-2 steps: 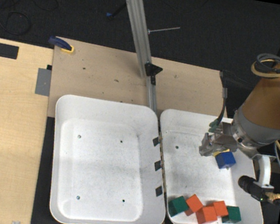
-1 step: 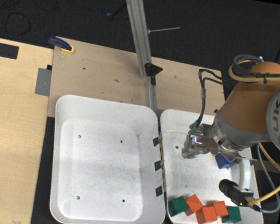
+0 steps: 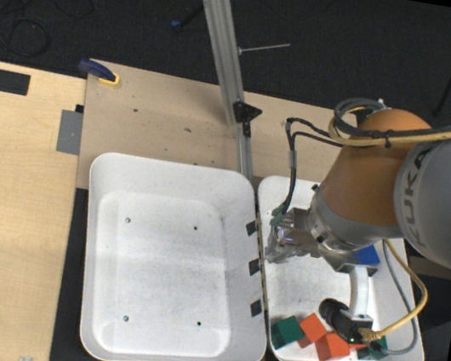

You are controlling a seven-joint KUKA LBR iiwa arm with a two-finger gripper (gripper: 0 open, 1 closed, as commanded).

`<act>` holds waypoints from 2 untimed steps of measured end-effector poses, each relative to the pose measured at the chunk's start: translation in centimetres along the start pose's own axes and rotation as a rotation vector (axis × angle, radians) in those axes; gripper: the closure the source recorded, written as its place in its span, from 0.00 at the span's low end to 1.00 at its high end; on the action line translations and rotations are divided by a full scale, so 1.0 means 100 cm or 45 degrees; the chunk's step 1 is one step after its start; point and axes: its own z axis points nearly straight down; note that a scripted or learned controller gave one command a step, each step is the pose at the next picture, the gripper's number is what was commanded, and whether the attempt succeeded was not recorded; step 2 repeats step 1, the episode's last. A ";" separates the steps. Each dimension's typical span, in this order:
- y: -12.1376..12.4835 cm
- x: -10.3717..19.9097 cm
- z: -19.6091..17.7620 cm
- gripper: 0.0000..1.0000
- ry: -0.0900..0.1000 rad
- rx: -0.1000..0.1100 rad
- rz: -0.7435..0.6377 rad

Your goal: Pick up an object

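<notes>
White bins (image 3: 160, 269), two; orange blocks (image 3: 314, 328), two.

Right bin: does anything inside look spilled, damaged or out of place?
Nothing looks spilled or damaged. The green block and two orange blocks lie crowded together, askew, in the near corner of the right bin, while the gripper hangs by the wall nearest the other bin, away from them.
</notes>
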 end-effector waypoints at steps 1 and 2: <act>-0.015 0.052 0.010 1.00 0.000 0.000 -0.001; -0.015 0.052 0.010 1.00 0.000 0.000 -0.001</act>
